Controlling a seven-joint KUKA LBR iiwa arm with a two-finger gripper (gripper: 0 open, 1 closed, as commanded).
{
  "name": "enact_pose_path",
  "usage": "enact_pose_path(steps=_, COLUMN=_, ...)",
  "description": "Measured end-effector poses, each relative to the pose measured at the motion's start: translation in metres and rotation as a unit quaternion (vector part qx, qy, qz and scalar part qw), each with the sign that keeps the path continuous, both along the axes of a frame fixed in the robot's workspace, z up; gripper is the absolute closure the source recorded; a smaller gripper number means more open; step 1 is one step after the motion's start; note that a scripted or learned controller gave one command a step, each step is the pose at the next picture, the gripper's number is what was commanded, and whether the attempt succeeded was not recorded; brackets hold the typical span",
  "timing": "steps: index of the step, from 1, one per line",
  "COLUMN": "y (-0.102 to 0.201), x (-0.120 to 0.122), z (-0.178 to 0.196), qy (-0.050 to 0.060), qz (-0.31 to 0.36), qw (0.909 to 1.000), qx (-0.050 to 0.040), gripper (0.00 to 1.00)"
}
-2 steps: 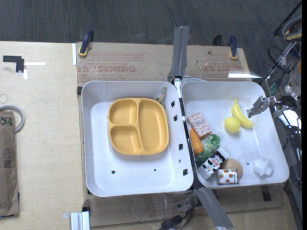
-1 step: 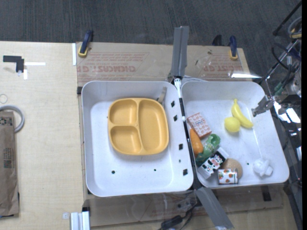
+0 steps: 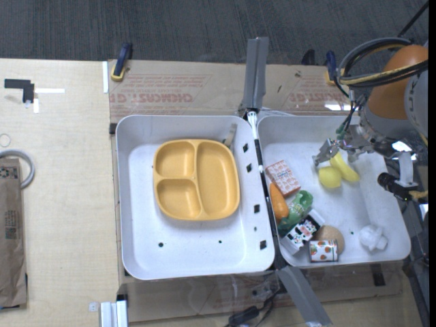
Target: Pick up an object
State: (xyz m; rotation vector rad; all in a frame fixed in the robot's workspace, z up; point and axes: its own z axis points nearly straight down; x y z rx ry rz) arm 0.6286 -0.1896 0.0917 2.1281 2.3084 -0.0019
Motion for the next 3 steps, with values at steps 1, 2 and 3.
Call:
enact_pose_path(steps=1, y=0.004, x=-0.036, z=-0.001, qy=0.001, qz=-0.017, qw=0.9999, qx=0.0006, gripper=0.0)
enact_pose_path(steps=2, y=0.004, x=-0.036, z=0.007, qy=0.002, qz=-0.017, qw=0.9999, qx=0.0003, gripper=1.0)
enact_pose_path(steps=3, y=0.028, x=0.009, z=0.115, qy=0.001, qz=-0.013, qw=0.9999, qx=0.0, gripper=1.0)
